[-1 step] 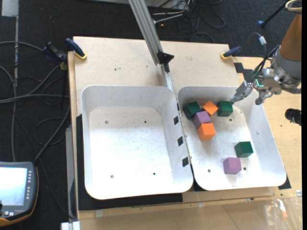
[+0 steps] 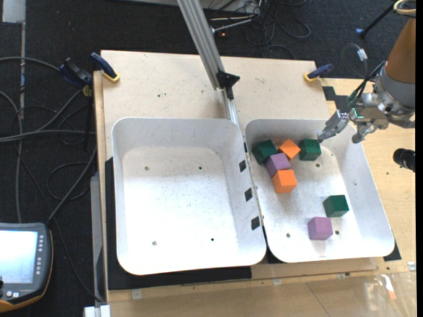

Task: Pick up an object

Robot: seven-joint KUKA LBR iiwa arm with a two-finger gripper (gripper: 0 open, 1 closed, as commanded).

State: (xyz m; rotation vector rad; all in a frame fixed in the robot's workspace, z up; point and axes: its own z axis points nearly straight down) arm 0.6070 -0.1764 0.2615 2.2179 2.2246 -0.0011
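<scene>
Two fingers: my metal two-finger pincer [image 2: 344, 127] hangs above the upper right rim of the right-hand shallow white plastic bin [image 2: 380, 226]; its fingers stand apart with nothing between them, so I judge it open and empty, set wide for a descent.
Arm: the grey arm with its orange band [image 2: 404, 55] comes in from the right, so I read the near blocks as the easy reach.
Nearest block: a dark green cube [image 2: 309, 149] lies just beside the left fingertip, lower and to the left (my likeliest pick, I think).
Cluster: an orange cube [image 2: 289, 148], a second dark green cube [image 2: 264, 150], a purple cube [image 2: 277, 164] and a larger orange cube [image 2: 285, 180] crowd together, touching or nearly so; a finger could nudge a neighbour there.
Loners: a third green cube [image 2: 336, 205] and a purple cube lower down [image 2: 320, 228] sit well apart from the cluster, with room for fingers on both sides.
Left bin: the left white bin [image 2: 125, 177] lies well away from the pincer.
Progress: no grasp made yet.
</scene>
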